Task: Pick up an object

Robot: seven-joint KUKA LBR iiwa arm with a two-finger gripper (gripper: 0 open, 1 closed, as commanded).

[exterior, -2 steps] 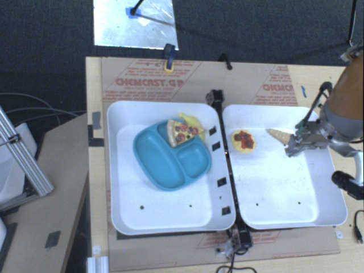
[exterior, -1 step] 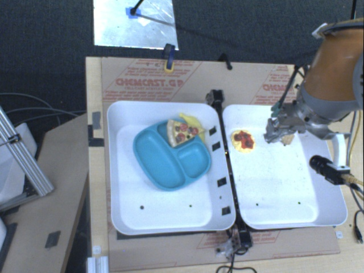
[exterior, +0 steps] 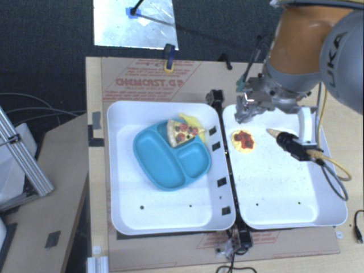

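So the grey arm with the orange band [exterior: 304, 36] comes in over the far right corner of the right-hand shallow white plastic bin [exterior: 296, 209]. Its two-finger gripper [exterior: 243, 114] hangs at that bin's far left corner, close to the wall it shares with the other bin. Honestly can't tell from this angle whether the gripper is open or closed, since it's a dark lump against the white. Nothing visible is held in it.

The closest thing to grab is a small round toy pizza, yellow with red topping [exterior: 243, 141]. It lies flat on the right bin's floor by the left wall, just on the near side of the gripper and not touching it as far as I can see. The near half of that bin's floor is bare white.

The left-hand shallow white plastic bin [exterior: 165, 212] has a blue divided plastic plate [exterior: 165, 164] sitting at a slant around the middle. A toy pizza slice with red dots [exterior: 182, 133] rests on the plate's far right edge. A yellow piece [exterior: 192, 120] pokes out just behind it, and I can't make out what that is.

A row of small black clips [exterior: 219, 147] runs along where the two bins meet. Both bins sit on a brown cardboard sheet with red lettering [exterior: 148, 81]. A blue-and-yellow clamp [exterior: 169, 58] is on its far edge, and a shiny silver square sheet [exterior: 133, 16] lies beyond that.
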